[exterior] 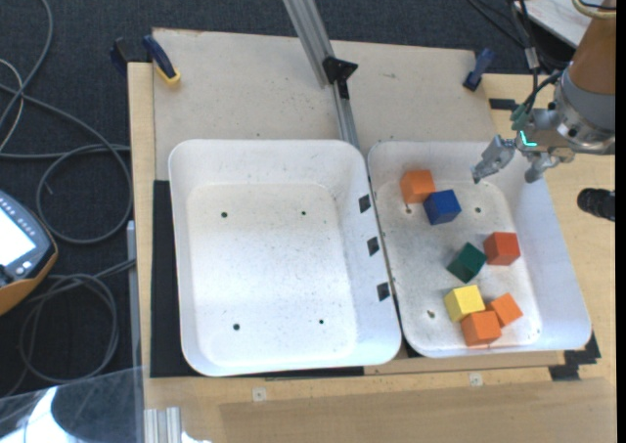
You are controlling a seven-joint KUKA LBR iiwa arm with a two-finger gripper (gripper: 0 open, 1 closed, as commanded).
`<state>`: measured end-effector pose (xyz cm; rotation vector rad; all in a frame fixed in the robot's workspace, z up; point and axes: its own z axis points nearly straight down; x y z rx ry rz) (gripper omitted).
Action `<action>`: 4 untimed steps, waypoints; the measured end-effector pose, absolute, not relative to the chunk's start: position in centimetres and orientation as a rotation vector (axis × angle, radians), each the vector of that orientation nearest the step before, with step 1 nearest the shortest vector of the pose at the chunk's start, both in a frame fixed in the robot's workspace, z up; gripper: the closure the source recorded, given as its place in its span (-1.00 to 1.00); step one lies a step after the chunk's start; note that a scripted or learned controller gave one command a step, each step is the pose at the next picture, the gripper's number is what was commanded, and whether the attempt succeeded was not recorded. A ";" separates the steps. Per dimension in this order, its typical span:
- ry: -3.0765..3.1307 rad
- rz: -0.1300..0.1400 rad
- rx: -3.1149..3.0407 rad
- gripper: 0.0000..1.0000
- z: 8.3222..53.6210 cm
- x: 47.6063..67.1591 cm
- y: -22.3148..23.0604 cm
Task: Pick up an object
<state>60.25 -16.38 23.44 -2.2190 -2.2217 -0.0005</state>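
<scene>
The right white bin [553,265] holds several small cubes. An orange cube [418,185] and a blue cube [442,206] sit near its far side. A red cube [502,247] and a dark green cube [467,262] lie in the middle. A yellow cube [464,302] and two orange cubes [492,319] cluster near the front. My gripper [511,164] hangs over the bin's far right corner, above and right of the blue cube. Its two fingers [487,162] are spread apart with nothing between them.
The left white bin [264,250] lies beside the right one. A slanted metal pole [308,21] rises from the bench behind the bins. Blue clamps [161,58] grip the bench's far corners. Cables lie on the floor at the left.
</scene>
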 end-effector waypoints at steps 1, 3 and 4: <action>-2.219 0.005 -2.217 -1.00 19.2 60.4 -16.5; -2.230 -0.011 -2.226 -1.00 11.7 60.0 -15.7; -2.230 -0.015 -2.228 1.00 12.7 60.1 -15.7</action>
